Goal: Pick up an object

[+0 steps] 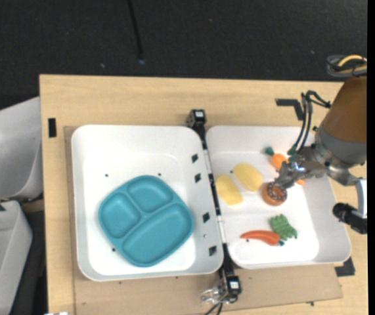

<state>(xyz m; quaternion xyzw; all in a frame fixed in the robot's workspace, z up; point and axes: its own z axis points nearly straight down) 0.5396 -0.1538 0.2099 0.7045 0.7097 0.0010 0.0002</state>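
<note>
The right bin [305, 245] holds two yellow pieces, one [248, 175] further back and one [228, 190] nearer the divider. A small round brown-red item [274, 195] lies to their right. An orange piece [278, 159] lies towards the back, and a red pepper [262, 237] and a green leafy toy [283, 228] lie at the front. My gripper [284, 181] comes in from the right and hangs right over the round brown-red item, at or just above it.
The left bin [88, 149] holds a blue divided plate [146, 220]. Clips run along the divider [207, 189] between the bins. The grey and orange arm [345, 130] covers the right bin's far right side. Wooden bench surrounds both bins.
</note>
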